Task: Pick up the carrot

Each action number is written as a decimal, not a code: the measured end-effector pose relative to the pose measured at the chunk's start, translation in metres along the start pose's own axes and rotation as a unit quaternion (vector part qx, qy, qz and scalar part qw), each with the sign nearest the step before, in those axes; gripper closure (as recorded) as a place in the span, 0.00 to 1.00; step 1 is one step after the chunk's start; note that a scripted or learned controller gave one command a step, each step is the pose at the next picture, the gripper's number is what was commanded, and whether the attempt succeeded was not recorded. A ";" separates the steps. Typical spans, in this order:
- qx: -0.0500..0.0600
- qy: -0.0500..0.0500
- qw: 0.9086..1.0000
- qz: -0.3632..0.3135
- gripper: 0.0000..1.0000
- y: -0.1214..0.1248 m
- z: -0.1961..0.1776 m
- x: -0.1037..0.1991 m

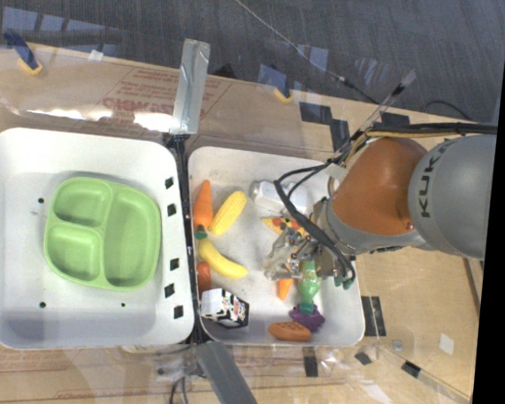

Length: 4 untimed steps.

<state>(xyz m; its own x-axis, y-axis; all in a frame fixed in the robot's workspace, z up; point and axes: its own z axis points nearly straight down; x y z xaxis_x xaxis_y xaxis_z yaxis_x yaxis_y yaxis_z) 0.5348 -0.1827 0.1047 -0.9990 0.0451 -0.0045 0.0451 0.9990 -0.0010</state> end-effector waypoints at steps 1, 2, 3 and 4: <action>0.000 -0.002 1.000 0.017 1.00 0.036 -0.088 0.053; -0.001 0.003 1.000 0.012 1.00 0.074 -0.081 0.061; 0.000 -0.001 0.993 0.115 1.00 0.080 -0.170 0.014; -0.001 0.002 0.997 -0.078 1.00 0.079 -0.148 0.061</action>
<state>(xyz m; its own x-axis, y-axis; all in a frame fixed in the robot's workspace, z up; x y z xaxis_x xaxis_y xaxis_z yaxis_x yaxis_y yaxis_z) 0.4769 -0.1011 0.2520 -0.9938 -0.1114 0.0004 -0.1114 0.9938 -0.0002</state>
